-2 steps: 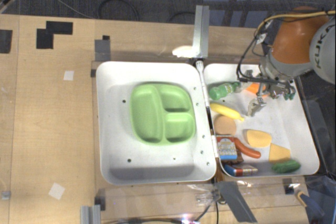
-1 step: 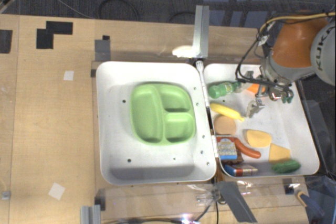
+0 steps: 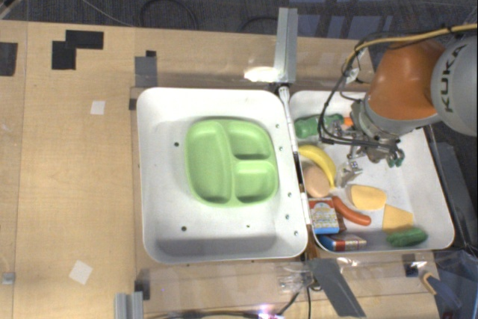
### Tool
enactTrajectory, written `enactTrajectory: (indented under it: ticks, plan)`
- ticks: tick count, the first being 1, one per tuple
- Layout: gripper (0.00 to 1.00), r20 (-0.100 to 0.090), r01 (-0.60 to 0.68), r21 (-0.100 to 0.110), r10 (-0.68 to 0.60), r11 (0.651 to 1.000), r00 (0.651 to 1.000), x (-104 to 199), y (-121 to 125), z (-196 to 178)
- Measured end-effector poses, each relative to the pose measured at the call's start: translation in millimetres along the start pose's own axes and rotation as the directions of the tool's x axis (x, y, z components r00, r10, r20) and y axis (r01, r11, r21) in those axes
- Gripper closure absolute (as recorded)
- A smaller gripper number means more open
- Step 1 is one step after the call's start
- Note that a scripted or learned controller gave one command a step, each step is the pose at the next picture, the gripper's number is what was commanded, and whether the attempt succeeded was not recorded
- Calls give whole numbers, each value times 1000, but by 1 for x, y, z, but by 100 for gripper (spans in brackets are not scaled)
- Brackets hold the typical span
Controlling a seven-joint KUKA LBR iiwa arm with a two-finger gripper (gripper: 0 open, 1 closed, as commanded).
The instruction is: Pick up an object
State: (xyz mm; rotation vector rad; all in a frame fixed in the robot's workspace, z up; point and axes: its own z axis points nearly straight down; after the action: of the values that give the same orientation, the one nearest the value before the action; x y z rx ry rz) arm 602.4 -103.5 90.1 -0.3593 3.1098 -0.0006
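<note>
While the green divided tray (image 3: pixel 230 160) sits in the left bin (image 3: pixel 160 235) | banana (image 3: pixel 317 160) just left of gripper (image 3: pixel 351 174) in right bin (image 3: pixel 441 228) | arm hides the claw; grip state unclear.

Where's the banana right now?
In the camera view the banana lies in the right bin, against its left wall, below a green item and above a peach-coloured piece; the gripper hangs just right of it.
</note>
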Motion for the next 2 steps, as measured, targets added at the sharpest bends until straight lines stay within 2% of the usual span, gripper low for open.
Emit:
enactTrajectory:
  ticks: [1,2]
  plan:
    - [0,6,-67,4,67,998,998,74,5,-2]
    - [100,23,-62,9,61,998,998,67,5,-17]
